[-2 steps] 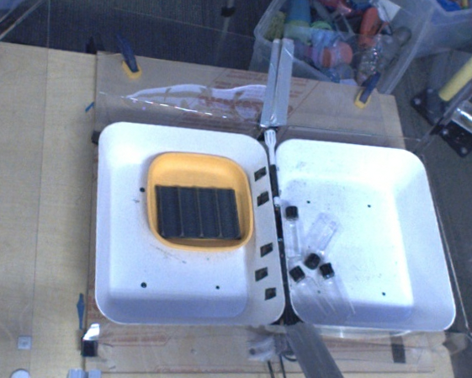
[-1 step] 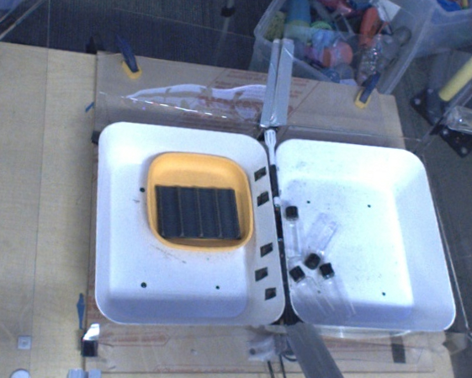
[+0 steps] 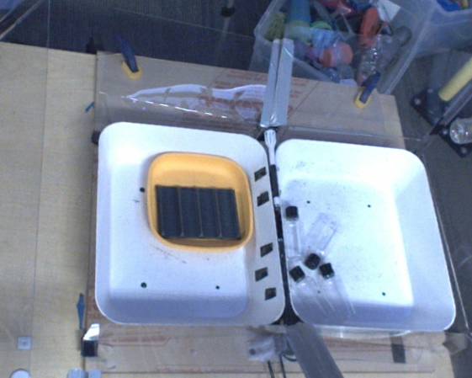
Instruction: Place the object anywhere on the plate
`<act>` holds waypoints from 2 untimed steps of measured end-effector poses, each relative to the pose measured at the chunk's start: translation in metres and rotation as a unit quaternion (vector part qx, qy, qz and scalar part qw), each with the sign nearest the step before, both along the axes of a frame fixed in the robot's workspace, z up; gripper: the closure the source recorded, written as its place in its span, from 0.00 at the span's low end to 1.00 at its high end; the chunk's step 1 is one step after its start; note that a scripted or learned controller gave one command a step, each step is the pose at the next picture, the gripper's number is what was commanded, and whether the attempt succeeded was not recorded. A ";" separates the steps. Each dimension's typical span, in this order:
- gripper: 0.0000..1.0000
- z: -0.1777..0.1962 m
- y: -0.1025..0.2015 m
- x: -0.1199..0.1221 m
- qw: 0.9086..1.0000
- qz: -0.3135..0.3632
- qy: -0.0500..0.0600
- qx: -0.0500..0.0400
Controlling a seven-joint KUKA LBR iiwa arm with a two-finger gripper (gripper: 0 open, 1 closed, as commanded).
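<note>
A yellow plate [image 3: 200,168] with rounded corners sits in the upper middle of the left bin [image 3: 123,285]. A black ribbed rectangular object [image 3: 197,213] lies flat on the plate and covers most of its floor. Its lower edge reaches the plate's front rim.
The right bin [image 3: 400,236] holds several small clear tubes with black caps [image 3: 312,250] near its left wall. A raised divider [image 3: 265,230] with black marks separates the bins. A clear box of colourful toys [image 3: 339,26] stands behind the bench.
</note>
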State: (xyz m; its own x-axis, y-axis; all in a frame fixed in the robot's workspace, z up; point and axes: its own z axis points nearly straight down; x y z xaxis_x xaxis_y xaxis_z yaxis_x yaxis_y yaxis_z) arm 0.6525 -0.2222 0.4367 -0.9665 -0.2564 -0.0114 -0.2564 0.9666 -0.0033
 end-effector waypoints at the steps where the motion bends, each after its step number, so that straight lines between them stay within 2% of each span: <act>1: 1.00 0.000 0.001 0.016 0.985 0.173 0.000 -0.001; 2: 1.00 0.000 0.000 0.016 0.940 0.341 0.000 -0.003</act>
